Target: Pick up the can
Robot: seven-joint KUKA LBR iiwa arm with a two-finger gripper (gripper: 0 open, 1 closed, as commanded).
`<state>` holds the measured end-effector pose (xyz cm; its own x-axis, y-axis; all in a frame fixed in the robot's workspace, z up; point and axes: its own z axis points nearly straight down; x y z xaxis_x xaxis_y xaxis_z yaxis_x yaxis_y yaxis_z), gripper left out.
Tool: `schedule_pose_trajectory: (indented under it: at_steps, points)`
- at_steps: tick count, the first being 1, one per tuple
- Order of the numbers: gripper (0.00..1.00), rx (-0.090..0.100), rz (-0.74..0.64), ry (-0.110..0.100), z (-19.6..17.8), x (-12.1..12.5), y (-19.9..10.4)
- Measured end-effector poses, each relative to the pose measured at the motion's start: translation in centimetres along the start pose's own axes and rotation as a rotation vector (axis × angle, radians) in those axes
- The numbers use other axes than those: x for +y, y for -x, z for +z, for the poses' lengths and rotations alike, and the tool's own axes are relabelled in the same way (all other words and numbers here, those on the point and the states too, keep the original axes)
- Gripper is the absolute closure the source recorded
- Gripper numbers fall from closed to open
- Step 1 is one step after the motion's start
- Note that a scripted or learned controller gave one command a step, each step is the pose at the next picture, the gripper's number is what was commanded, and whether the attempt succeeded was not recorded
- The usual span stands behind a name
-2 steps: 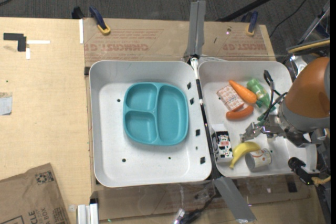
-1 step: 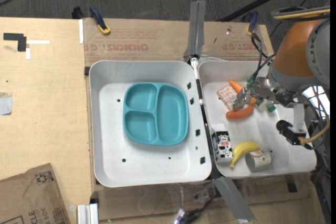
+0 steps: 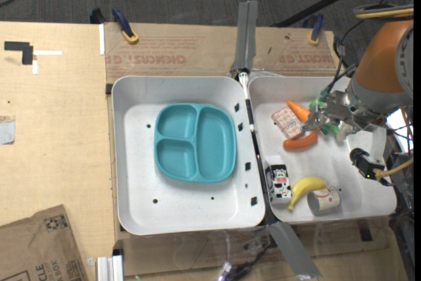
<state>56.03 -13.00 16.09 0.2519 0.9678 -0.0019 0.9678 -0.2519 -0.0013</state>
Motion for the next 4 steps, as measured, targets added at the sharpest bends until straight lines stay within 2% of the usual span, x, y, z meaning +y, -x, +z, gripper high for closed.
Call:
schedule_pose_trajectory:
  at_steps: [1, 2, 3, 4]
  points:
    - [0.00, 0.001, -0.125, 0.000, 6.4, -2.6, 7.8]
    - [0.00, 0.000, -0.229, 0.001, 6.9, 5.3, 5.6]
    - [0.00, 0.000, 0.014, -0.001, -2.0, -0.3, 1.2]
    - [0.00, 0.003, 0.139, -0.001, 6.2, -1.0, 8.1]
